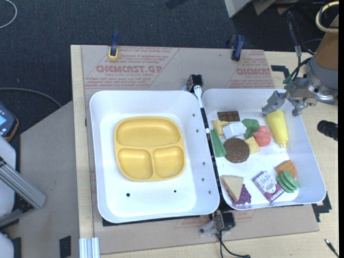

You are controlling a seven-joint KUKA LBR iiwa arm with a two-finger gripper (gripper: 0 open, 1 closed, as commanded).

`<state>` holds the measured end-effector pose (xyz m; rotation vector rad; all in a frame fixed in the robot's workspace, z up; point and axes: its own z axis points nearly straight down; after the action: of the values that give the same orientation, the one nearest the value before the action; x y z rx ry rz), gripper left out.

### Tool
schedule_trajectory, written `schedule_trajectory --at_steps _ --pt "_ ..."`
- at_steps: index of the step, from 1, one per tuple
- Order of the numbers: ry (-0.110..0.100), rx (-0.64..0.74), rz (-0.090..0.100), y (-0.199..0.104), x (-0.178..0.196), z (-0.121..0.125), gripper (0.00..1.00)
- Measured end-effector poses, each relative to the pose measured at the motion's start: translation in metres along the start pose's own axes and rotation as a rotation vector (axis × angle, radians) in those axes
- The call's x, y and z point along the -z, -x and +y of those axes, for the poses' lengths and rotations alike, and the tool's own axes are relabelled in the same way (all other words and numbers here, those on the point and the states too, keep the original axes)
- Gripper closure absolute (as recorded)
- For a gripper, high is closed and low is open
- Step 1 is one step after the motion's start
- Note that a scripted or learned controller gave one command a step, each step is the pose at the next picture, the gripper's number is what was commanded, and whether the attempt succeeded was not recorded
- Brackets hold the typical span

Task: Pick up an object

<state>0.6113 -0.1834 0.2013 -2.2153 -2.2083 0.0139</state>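
- The pincer (284, 105) is hovering spread, fingers straddling the top of the yellow mustard bottle (278, 127).
- The bottle is lying at two o'clock in the right bin (314, 168), pinched by nothing.

1. A single fixed camera sits above the bench (161, 63), looking down at a slant.
2. It stands far enough back to take in both bins, left bin (102, 160) and right bin (309, 165), plus dark floor beyond.
3. The arm (325, 63) enters at the right edge, probably cropped by the frame.
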Motion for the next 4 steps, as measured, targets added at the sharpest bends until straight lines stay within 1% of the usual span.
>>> schedule_trajectory --at_steps 1,2,3,4 --pt "0.015 0.003 -0.003 -0.001 0.009 0.003 0.0" --pt "0.01 0.003 -0.002 0.0 -0.054 0.002 0.0" --pt "0.01 0.004 0.003 -0.006 -0.1 -0.004 0.0" --pt "0.014 0.007 0.007 -0.011 -0.115 -0.002 0.0"
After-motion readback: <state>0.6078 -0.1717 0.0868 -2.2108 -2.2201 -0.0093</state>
